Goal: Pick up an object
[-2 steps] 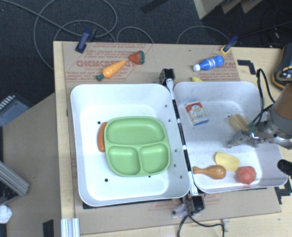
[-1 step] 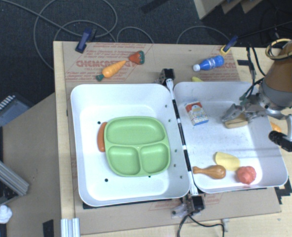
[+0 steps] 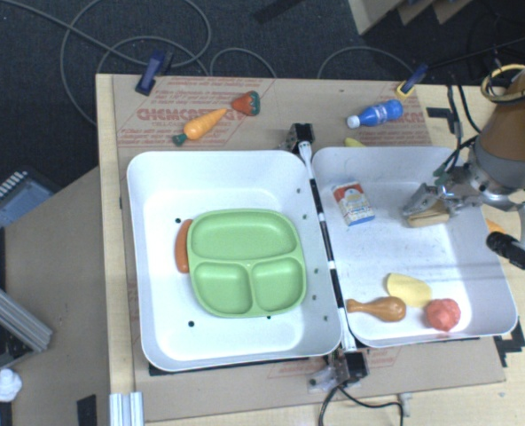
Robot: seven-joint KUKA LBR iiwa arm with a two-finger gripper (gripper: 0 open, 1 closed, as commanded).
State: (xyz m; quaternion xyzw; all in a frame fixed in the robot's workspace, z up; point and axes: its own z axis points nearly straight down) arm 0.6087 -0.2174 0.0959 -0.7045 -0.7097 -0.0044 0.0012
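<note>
Two shallow white bins sit side by side on the bench. The left bin [image 3: 147, 238] holds a green divided plate [image 3: 246, 262], lying flat, with an orange-red sausage-shaped toy [image 3: 183, 245] tucked against its left edge and partly under it. The right bin [image 3: 475, 247] holds a small red-and-white carton [image 3: 354, 204] near its upper left, lying flat with its long axis running roughly up and down the view, tipped slightly left at the top. Along the bin's near edge lie a yellow piece [image 3: 409, 286], a tan drumstick-shaped toy [image 3: 378, 308] with its long axis running left to right and its thin handle end pointing left, and a red ball-like toy [image 3: 442, 314] just right of it; the yellow piece touches or nearly touches the drumstick. Outside the bins, on the cardboard at the far side, lie a toy carrot [image 3: 211, 121] and a blue-and-white bottle [image 3: 376, 114]. The gripper [image 3: 425, 211] reaches in from the right, low over the upper right part of the right bin, well apart from the carton and from the three toys at the near edge. A tan block-like shape sits at its tip, but whether the jaws are open or closed cannot be told from this view.
</note>
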